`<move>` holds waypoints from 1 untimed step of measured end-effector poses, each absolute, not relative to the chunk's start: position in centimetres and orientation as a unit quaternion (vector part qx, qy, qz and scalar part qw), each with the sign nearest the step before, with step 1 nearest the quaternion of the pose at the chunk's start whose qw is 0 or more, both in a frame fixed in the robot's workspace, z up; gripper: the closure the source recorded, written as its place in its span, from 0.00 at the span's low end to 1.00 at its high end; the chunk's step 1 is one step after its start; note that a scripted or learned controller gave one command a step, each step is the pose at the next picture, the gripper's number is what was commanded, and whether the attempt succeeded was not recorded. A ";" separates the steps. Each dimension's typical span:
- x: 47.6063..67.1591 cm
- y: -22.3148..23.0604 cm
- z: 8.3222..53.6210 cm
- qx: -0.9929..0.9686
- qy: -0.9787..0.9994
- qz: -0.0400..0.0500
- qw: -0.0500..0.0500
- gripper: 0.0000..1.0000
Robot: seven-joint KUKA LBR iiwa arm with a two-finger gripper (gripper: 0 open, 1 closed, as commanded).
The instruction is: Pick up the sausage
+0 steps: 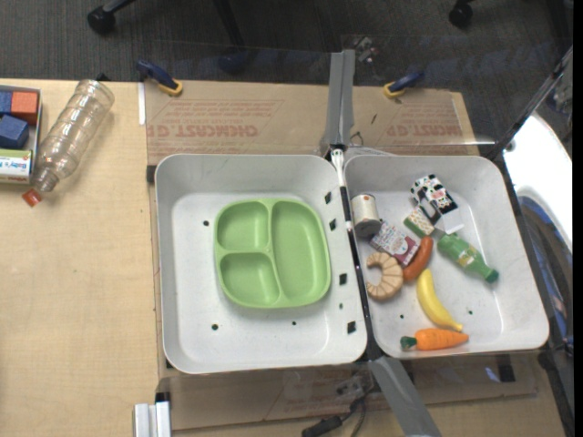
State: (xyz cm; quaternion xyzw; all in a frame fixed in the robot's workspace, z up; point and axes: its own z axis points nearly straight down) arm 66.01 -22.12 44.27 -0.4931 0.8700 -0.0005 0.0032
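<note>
- Gripper state: cannot tell, so no positions can be given relative to it.
- Sausage point(419, 255) lies in right bin point(510, 244), tilted, touching croissant point(383, 275) and small packet point(392, 239); green bottle point(466, 255) just beside, banana point(434, 302) near.
- Judgement: come straight down on the sausage, jaws across its short axis, biased to its free upper end to clear the croissant.
- Risk: crowded neighbours may get nudged or grabbed instead.
- Carrot point(435, 340) and cow toy point(432, 197) sit well apart.
- Left bin point(182, 244) holds green divided plate point(271, 253).
- Bench: tan top, cardboard point(237, 121) behind the bins, plastic bottle point(73, 130) far left; dark carpet and chair bases beyond.
</note>
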 end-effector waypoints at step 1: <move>66.0 -22.1 44.2 -0.605 0.796 -0.001 0.003 1.00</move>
